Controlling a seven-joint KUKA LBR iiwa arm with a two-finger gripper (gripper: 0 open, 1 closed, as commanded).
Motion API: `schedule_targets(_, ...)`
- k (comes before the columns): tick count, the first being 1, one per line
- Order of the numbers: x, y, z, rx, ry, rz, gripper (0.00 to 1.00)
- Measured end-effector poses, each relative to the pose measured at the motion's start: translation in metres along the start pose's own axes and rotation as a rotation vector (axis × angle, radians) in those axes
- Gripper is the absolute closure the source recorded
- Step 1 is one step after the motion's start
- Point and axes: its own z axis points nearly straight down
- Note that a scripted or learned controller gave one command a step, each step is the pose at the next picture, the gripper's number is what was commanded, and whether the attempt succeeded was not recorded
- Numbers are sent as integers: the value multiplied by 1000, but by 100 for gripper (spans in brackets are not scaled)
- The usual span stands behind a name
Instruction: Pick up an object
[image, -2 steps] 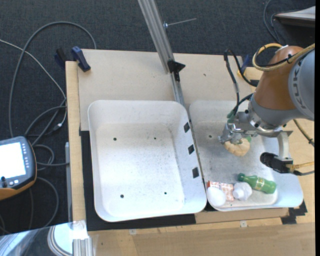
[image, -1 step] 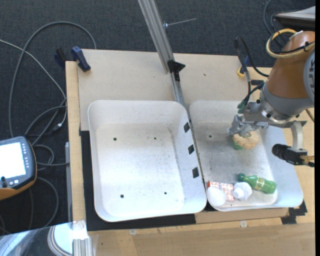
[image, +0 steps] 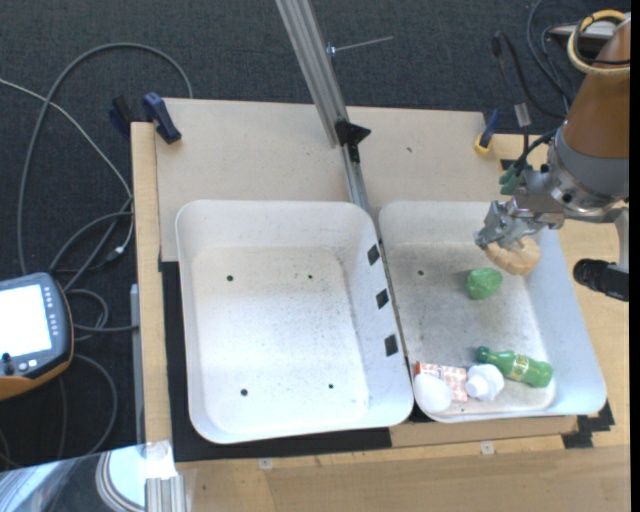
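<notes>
My gripper (image: 503, 236) hangs over the far right part of the right bin (image: 440, 310), the grey and orange arm coming in from the right. A tan rounded object (image: 520, 259) lies right under and against the gripper's tip; whether it is gripped is hidden. A small green lump (image: 483, 283) rests just in front of it on the bin floor. At the bin's near edge lie a green bottle (image: 518, 368) with a white cap and a white and red packet (image: 440, 386).
The left bin (image: 275, 320) sits beside the right one, their rims meeting in the middle. A slanted metal rail (image: 325, 80) crosses the back of the bench. Clamps and cables sit at the bench's far corners.
</notes>
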Motion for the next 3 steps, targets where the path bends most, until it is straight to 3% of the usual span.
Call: schedule_targets(3,160,56,31,7,4,-6,100)
